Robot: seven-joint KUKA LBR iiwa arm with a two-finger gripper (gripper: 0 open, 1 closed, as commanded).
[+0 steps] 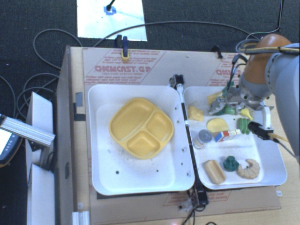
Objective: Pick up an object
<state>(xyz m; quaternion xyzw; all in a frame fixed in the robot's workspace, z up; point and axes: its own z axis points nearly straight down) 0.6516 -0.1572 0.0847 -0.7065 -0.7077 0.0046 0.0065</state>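
- Two white bins are sitting side by side on the bench: the left bin and the right bin, touching along a dark middle divider.
- One thing is lying in the left bin: a yellow sectioned plate with three compartments, turned at a slant.
- The right bin is carrying the crowd, and I am counting about nine pieces.
- Along the near edge, three are lining up: one tan bread roll, one dark green lump and one pale croissant.
- In the middle, one grey round cap is sitting just beside one red, white and blue tube.
- Two yellow pieces are showing: a wedge near the divider and a rounded slice just above the tube.
- One green ridged piece is lying to the right of that slice.
- The grey arm is reaching in from the right, and the pincer is hanging low over the far part of the right bin, right at a yellow and green cluster.
- Whether the pincer is open or closed, I cannot tell; the tips are blurring into that cluster.
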